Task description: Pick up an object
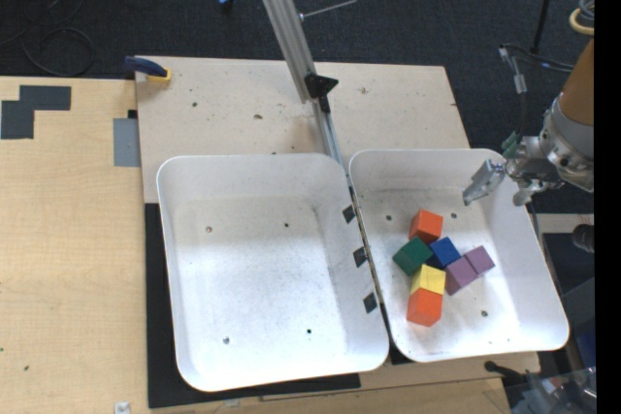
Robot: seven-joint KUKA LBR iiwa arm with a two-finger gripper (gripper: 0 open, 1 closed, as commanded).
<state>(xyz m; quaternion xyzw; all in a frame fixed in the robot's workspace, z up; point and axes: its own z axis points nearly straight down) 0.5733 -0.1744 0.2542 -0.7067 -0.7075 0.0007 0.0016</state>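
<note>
Blocks (439, 265) cluster in right bin (543, 325) — gripper (497, 179) above, apart.

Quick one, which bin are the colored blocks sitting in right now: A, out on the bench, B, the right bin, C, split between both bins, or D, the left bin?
B: the colored blocks lie clustered together in the right bin, below the gripper.
</note>
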